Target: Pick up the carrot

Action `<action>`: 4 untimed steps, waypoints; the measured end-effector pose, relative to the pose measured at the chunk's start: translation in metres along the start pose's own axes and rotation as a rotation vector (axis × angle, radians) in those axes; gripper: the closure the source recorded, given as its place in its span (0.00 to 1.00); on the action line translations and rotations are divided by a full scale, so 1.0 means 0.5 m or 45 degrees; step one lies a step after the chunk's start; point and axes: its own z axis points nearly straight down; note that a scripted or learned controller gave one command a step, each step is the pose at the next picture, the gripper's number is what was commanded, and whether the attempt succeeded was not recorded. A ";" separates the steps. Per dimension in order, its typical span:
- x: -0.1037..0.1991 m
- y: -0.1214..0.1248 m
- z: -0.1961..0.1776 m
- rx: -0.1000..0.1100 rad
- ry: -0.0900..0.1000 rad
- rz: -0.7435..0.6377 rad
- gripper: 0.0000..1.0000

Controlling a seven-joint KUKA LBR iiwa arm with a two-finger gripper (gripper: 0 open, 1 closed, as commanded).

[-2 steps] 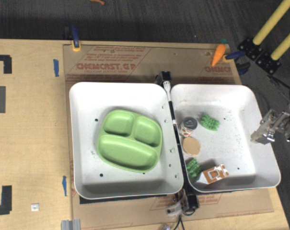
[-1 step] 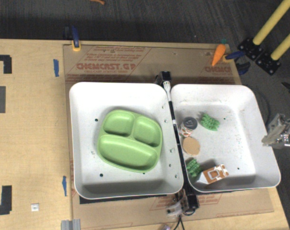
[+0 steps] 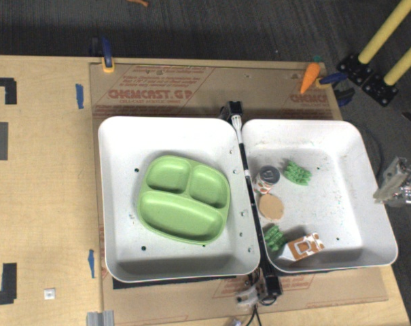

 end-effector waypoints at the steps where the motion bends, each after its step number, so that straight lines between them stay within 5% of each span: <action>1: -0.008 0.002 0.021 -0.004 0.008 -0.635 1.00; 4: -0.018 0.005 -0.043 0.001 -0.018 -0.622 1.00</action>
